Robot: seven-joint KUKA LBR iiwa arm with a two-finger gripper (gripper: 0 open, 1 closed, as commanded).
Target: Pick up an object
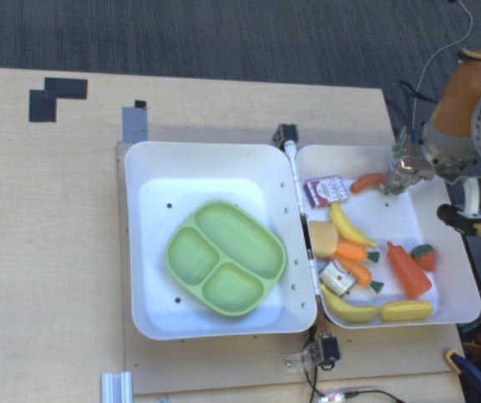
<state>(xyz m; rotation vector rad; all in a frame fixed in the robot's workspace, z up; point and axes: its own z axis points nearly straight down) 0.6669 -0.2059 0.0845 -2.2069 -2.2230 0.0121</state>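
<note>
lying along the right bin's (467,309) lower edge are a yellow banana (347,306) and a yellow corn cob (405,311). further up, a maroon packet (326,191), its label unreadable. at upper right, the gripper (401,173) hovers beside an orange sausage (368,182); its grip state i cannot tell.

The arm (475,99) was cut off by the right edge. The gripper (399,175) was blurred, hiding one end of an orange toy (366,183).
</note>
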